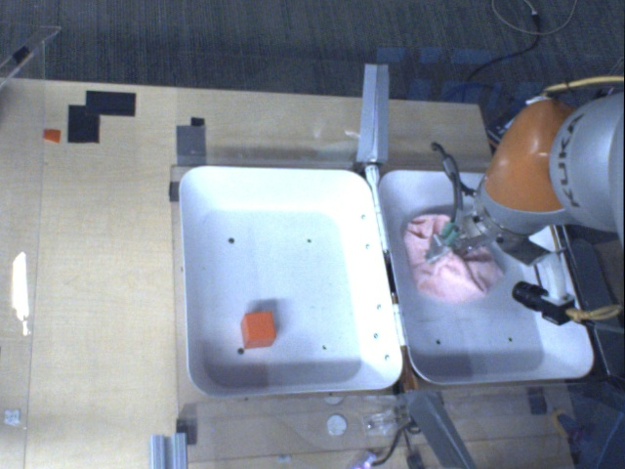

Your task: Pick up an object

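Tabletop (88, 360) comes first, pale wood, and I see two white bins on it side by side. In the left bin (293, 262) a small orange block (259, 329) sits alone on the near side, a bit left of the middle. It is well apart from the walls.

A little farther in, the right bin (488, 350) holds a pink cloth (449, 277), all crumpled, in the middle toward the far side. The arm (591, 164) comes in from the right, grey with an orange band (522, 169), and bends down over this bin. The jaws are right on top of the pink cloth, at its far right part. I cannot tell if they are spread or pressed together, or if they have any cloth between them.

Farther back, a grey metal post (374, 115) stands where the two bins meet. At the far left of the tabletop lie some flat black shapes (98, 113), with a tiny orange bit (52, 136) just to their left. Past the tabletop is a dark floor (244, 18) with a thin loop of wire (527, 13) at the far right.
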Available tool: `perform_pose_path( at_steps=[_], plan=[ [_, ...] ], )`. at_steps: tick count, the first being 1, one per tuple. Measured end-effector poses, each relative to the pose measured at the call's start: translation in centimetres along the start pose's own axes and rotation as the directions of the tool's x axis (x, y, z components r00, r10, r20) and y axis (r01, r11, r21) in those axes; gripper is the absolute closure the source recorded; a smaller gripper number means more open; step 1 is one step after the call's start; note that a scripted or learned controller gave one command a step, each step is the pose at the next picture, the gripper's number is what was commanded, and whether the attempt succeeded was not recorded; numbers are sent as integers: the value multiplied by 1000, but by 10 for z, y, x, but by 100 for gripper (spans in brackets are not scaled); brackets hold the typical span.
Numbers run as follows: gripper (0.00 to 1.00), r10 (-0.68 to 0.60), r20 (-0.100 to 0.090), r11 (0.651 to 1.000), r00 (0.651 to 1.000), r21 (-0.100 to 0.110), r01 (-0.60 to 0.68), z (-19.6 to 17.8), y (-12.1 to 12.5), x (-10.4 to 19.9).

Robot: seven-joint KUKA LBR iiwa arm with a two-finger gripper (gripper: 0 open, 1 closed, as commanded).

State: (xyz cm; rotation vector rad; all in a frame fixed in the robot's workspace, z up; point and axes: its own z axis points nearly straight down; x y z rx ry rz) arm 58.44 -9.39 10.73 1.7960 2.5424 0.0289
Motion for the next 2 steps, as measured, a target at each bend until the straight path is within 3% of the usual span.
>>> perform_pose_path(
  at_steps=[1,2],
  plan=[
    [100,-1,3,1000,1000,-8,1,-12,3,0],
    [100,-117,-9,993,993,19,117,-135,46,1]
  ],
)
